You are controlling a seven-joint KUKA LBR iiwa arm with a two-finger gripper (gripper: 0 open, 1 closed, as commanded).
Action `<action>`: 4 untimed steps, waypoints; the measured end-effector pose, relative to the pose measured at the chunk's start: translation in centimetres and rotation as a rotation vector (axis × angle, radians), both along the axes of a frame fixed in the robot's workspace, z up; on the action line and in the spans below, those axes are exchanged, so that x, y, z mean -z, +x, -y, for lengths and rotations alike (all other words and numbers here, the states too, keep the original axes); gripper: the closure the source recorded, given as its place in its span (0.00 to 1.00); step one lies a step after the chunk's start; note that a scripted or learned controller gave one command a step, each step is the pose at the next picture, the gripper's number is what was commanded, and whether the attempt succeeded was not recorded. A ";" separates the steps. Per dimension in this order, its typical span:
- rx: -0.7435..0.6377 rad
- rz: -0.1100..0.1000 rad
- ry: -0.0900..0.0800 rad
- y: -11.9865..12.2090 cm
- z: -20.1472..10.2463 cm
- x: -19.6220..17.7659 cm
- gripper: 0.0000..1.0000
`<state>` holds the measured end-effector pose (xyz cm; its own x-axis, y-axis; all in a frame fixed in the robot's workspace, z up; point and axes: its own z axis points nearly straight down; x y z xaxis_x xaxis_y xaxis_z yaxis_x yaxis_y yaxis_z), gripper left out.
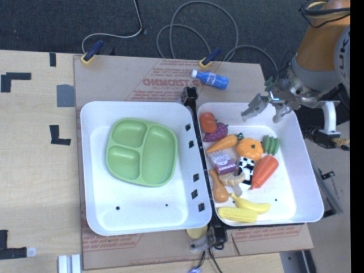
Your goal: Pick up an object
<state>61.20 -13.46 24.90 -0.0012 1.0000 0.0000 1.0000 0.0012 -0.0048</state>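
Two bins [91,152] (one green plate [141,152])

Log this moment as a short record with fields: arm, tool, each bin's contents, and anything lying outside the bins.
arm: reaches in from the right, tool above the right bin's far edge
tool state: fingers spread, nothing between them
left bin: green divided plate
right bin: heap of toy food, including carrot, small pumpkin, corn cob, banana, grapes
outside bins: blue bottle on the cardboard behind them
task status: nothing picked up yet
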 end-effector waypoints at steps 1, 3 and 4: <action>0.002 -0.010 0.002 -0.1 1.9 10.5 0.00; 0.001 0.008 -0.004 -2.3 0.3 15.6 1.00; -0.008 0.009 0.003 -2.5 -6.9 6.1 1.00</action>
